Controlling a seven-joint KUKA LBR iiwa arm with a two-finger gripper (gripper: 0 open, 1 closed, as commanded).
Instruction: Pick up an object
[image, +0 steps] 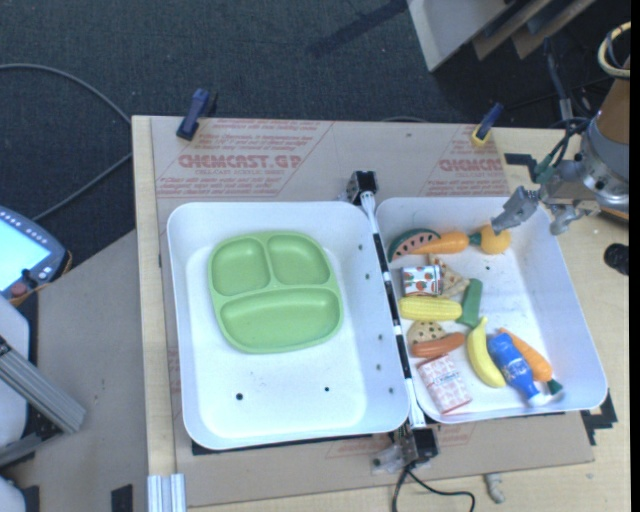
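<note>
Half the arm (600, 160) is cut off; gripper (515, 212) fingers blurred.

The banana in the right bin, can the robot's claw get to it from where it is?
Probably yes. The banana lies on top near the front, with the blue bottle beside it, not over it. The claw hovers at the bin's far side, with nothing between.

A pale green tray (275, 292) is seen in the white left bin (190, 330); a yellow banana (485, 356), blue bottle (514, 366) and orange carrot (532, 354) are seen in the right bin (575, 300).
</note>
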